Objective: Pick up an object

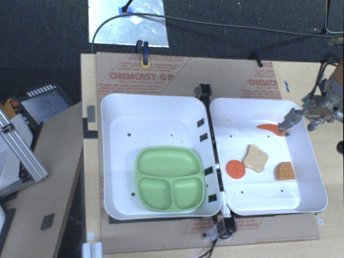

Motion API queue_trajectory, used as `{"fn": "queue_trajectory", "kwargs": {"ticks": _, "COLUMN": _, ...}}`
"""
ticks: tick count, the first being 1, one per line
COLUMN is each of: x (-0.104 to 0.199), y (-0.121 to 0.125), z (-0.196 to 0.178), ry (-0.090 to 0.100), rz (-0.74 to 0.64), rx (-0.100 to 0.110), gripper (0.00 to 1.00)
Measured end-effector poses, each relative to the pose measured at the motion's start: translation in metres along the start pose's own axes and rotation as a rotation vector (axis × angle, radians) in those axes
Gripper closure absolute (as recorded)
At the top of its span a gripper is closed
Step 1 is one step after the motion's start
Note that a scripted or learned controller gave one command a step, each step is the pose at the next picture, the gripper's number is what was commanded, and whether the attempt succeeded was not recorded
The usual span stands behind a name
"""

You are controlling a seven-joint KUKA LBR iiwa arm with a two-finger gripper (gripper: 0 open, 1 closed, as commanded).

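Note:
The right bin (pixel 306 198) holds several toy food pieces. An orange-red flat slice (pixel 270 128) lies near its back right. A red round slice (pixel 235 169), a beige toast piece (pixel 256 158) and an orange waffle piece (pixel 285 171) lie closer to the front. My gripper (pixel 293 120) reaches in over the bin's right rim. Its grey tip sits just right of the orange-red slice, touching or nearly touching that slice's edge. Nothing is visibly lifted.
The left bin (pixel 115 117) holds a green divided plate (pixel 169 177) at its front. A black clip strip (pixel 209 144) joins the two bins. Cables and a metal sheet (pixel 129 12) lie behind the bench. Equipment stands at the left.

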State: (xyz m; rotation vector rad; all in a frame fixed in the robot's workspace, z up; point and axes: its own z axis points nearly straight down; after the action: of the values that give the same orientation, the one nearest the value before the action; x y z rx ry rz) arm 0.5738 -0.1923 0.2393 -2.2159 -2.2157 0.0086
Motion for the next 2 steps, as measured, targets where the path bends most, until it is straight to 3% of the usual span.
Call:
{"fn": "queue_trajectory", "kwargs": {"ticks": 1, "x": 0.001, "y": 0.002, "z": -0.007, "ry": -0.002, "rz": -0.003, "rx": -0.011, "gripper": 0.0}}
{"fn": "queue_trajectory", "kwargs": {"ticks": 2, "x": -0.006, "y": -0.001, "z": 0.038, "ry": -0.002, "rz": -0.001, "rx": -0.008, "gripper": 0.0}}
